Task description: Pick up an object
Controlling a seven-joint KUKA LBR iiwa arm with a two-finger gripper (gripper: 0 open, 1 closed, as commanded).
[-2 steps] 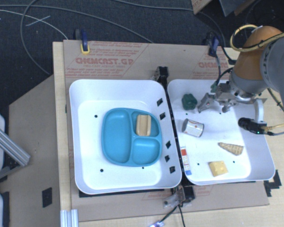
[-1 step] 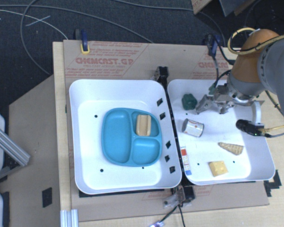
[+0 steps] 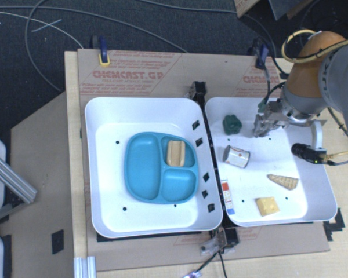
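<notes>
Objects lie scattered in the right bin (image 3: 322,204): a green lump (image 3: 232,123) just left of the fingers (image 3: 263,127), a small can (image 3: 236,156) below-left, a wedge (image 3: 283,182) and yellow block (image 3: 267,206) further below. Whether the fingers are apart, I cannot tell.

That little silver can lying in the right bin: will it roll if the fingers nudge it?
Probably. The silver can lies on its side on the smooth right bin floor, so a nudge likely rolls it. It looks small, probably light, and its curved wall may slip.

Grey arm (image 3: 336,74) with an orange band (image 3: 307,62), yellow cable loop, and metallic tool (image 3: 265,123).
</notes>
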